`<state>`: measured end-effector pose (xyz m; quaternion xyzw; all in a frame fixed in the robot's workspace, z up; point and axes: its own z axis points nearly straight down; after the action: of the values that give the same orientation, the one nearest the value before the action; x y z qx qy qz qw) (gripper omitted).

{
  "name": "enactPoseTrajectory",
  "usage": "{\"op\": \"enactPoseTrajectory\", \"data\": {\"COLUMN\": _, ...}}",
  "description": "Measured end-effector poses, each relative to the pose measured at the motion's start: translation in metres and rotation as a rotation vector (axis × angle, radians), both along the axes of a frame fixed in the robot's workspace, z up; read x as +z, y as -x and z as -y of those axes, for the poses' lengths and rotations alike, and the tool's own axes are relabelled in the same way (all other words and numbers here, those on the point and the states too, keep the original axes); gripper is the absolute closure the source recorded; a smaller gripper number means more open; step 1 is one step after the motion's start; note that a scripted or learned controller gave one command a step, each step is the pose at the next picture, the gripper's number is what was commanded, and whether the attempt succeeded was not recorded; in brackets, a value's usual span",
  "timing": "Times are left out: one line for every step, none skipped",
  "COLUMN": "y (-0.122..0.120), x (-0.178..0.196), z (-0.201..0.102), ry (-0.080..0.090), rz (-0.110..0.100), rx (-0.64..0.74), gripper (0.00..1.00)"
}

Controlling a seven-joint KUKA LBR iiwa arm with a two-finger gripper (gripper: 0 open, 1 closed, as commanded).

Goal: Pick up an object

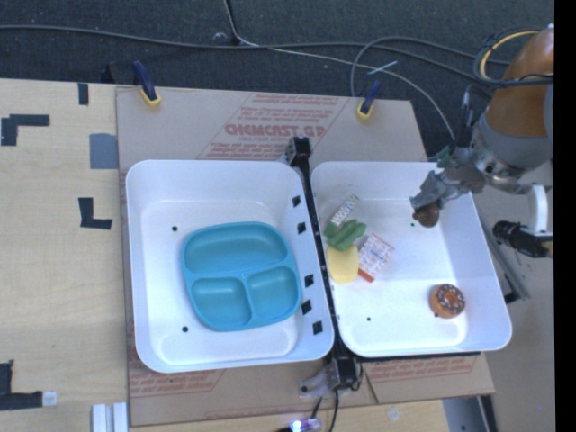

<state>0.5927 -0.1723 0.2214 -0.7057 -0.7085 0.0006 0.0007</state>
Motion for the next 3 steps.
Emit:
{"op": "enactPoseTrajectory", "data": {"y": 0.010, "x": -0.009, "z": -0.053, "ry": 0.001, "rz": 0.000, "rx": -0.001, "gripper": 1.00}}
{"op": "enactPoseTrajectory", "data": {"y": 0.017, "x": 0.002, "z": -0.106, "ry": -0.001, "rz": 0.000, "rx": 0.001, "gripper": 1.00}}
{"op": "enactPoseTrajectory", "data": {"y": 0.021, "x": -0.007, "z": -0.165, "ry": -0.001, "rz": -0.001, "rx": 0.002, "gripper": 1.00}}
